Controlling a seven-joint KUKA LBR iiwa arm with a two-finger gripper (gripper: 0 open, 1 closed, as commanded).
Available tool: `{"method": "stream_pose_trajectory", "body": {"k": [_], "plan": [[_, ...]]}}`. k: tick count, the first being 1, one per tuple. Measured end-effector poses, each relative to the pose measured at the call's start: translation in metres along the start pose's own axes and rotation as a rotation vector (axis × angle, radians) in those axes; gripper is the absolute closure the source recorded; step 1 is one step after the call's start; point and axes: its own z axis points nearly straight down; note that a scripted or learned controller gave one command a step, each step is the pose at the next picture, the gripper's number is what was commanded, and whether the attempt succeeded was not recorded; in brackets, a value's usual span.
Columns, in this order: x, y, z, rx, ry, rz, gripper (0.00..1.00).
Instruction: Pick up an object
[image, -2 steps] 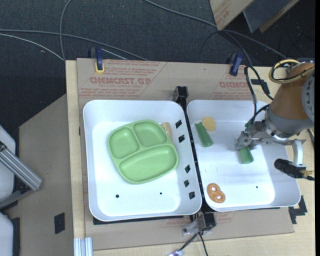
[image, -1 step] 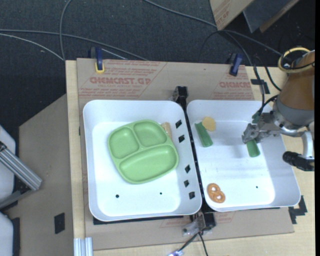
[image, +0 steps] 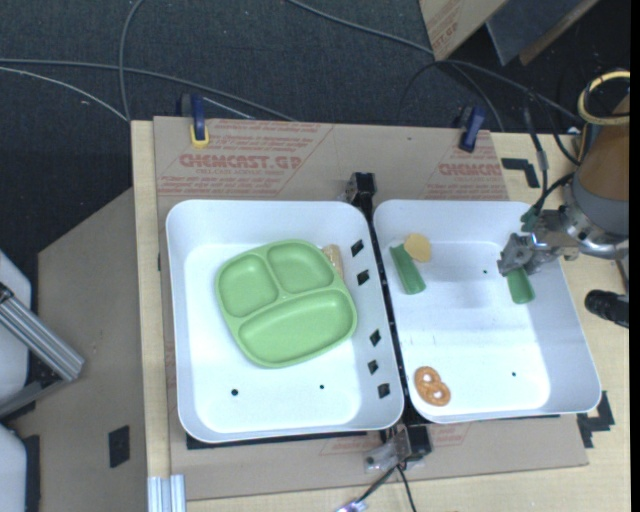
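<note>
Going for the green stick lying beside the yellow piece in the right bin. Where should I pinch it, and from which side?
Probably take the green stick mid-length, straight down from above, fingers across its narrow width. It lies flat and long, running up-down in view. The yellow piece sits close at its upper end, so stay below that.

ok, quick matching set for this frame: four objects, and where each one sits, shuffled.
Things:
1. green plate
2. pretzel
3. yellow piece
4. green stick by the gripper

Places:
A. right bin, near front corner on the left bin's side
B. right bin, far end, next to another green piece
C. left bin, middle
D. right bin, arm's side

Pairs: 1-C, 2-A, 3-B, 4-D
</note>
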Motion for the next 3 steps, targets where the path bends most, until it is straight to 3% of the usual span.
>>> {"method": "stream_pose_trajectory", "body": {"k": [1,3], "plan": [[-0.002,0.011,-0.051,0.000,0.000,-0.001,1.00],[0.111,-0.003,-0.041,0.009,0.005,-0.005,1.00]]}}
